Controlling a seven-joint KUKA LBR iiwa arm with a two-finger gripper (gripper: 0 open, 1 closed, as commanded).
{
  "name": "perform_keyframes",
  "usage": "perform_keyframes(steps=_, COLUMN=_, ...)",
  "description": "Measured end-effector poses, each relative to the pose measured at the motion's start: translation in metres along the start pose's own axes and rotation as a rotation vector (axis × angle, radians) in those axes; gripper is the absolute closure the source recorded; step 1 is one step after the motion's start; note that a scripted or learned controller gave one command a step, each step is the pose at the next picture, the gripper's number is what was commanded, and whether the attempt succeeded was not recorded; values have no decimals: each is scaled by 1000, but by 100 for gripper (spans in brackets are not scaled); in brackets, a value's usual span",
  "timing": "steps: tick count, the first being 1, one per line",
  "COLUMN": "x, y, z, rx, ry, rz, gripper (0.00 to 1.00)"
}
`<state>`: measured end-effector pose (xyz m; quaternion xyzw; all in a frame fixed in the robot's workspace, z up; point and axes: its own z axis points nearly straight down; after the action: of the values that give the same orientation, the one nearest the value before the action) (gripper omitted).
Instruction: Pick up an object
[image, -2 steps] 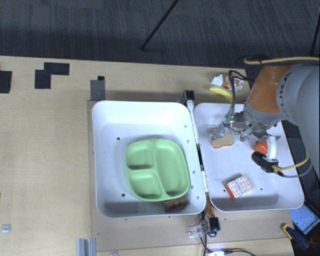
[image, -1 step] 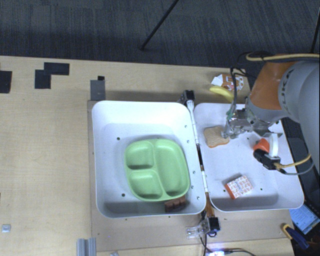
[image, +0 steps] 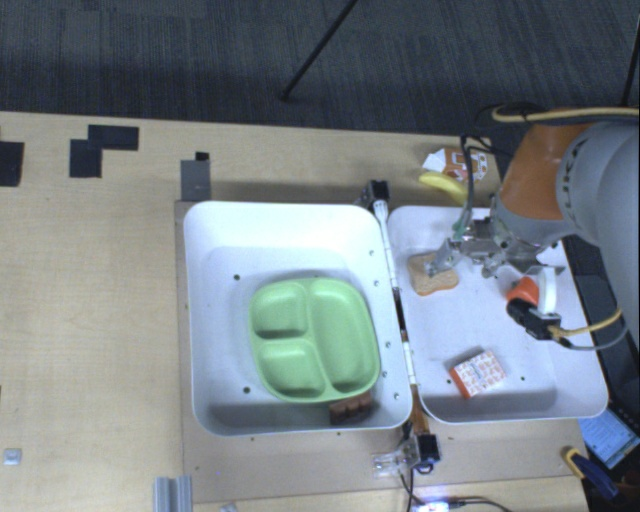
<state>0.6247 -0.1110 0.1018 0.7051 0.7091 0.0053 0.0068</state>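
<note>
- We see the hand low in the right bin, in the upper middle-right of the frame, right at a tan bread-like piece.
- The piece lies on the bin floor — we judge it is not lifted yet.
- Whether the hand is wide or narrow we cannot tell; it is too small and partly hidden.
- A small red-and-white box lies lower in the same bin, well apart.
- The green divided plate rests in the left bin — untouched.
- Left to do: closing on something and raising it.

Dark carpet beyond wooden bench
</note>
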Motion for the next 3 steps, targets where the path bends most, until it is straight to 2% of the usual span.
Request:
perform_keyframes(steps=1, x=1, y=1, z=-11, rx=-3, ry=0, rz=-3, gripper=100)
perform_keyframes(steps=2, x=1, y=1, z=-11, rx=-3, ry=0, rz=-3, gripper=0)
perform_keyframes(steps=3, x=27, y=12, z=13, rx=7, ry=1, rz=1, gripper=0)
